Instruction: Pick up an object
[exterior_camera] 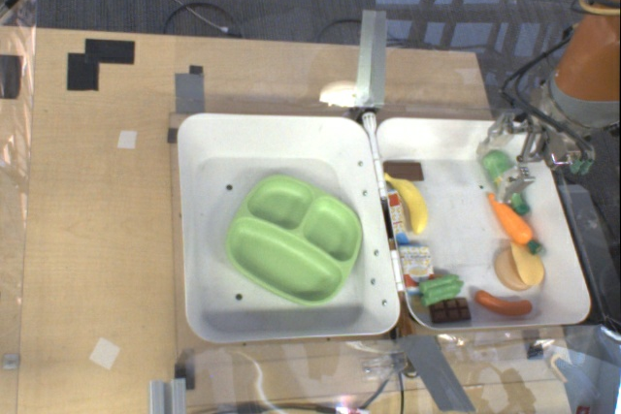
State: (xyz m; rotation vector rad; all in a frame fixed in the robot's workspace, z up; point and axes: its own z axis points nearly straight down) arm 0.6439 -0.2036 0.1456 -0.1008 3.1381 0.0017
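You are looking down at a slant from one fixed camera above the worktop (97, 238), taking in both white bins (194, 305) side by side.

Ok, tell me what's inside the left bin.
The left bin holds a green divided plate, tilted, with three hollow sections and no food visible in them. Whatever lies beneath the plate is covered.

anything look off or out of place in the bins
Nothing looks spilled or broken. The green divided plate lies at a slant in the left bin rather than square to its walls. In the right bin, the toy foods crowd the edges, and a small carton sits tight against the divider wall.
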